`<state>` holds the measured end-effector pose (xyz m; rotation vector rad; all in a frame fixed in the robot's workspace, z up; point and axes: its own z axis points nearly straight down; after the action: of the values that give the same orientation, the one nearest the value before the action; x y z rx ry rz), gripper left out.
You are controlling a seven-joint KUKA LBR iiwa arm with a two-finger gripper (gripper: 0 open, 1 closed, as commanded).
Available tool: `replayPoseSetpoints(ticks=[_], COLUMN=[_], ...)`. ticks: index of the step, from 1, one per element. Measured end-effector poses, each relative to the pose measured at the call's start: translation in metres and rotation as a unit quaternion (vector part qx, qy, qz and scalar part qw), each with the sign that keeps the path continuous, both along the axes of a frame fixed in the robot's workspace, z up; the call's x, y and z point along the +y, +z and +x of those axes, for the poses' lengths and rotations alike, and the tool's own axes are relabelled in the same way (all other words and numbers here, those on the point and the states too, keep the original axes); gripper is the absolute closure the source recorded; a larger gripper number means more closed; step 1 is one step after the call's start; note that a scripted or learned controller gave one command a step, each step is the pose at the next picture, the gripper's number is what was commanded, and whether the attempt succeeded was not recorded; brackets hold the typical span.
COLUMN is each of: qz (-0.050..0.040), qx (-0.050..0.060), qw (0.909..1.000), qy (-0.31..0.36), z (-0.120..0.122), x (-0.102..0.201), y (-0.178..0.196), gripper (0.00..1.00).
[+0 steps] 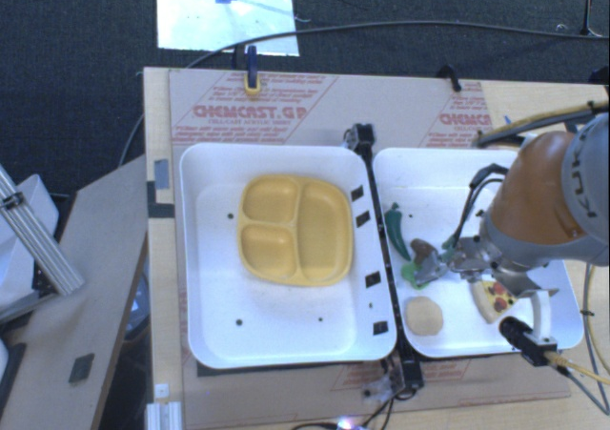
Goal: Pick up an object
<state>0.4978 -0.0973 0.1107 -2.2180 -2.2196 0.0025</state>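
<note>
In the right bin (572,323), nearest the camera, a round beige cookie (424,315) is seen. Just beyond it, the gripper (426,264) is set against a green toy (412,273); whether it is clenched cannot be told. Farther off, a green pepper (395,226) is laid lengthwise.

A wooden bench (162,256) bears two white bins (214,323), seemingly atop a printed sheet (286,109).
</note>
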Motion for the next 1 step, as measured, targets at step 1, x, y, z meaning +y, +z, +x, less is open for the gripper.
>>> replayPoseSetpoints(ticks=[1], qz=[-0.0007], qx=[-0.003], qw=[1.0], qy=[0.0], z=[0.0016], x=[-0.0008], y=[0.0132], gripper=[1.0])
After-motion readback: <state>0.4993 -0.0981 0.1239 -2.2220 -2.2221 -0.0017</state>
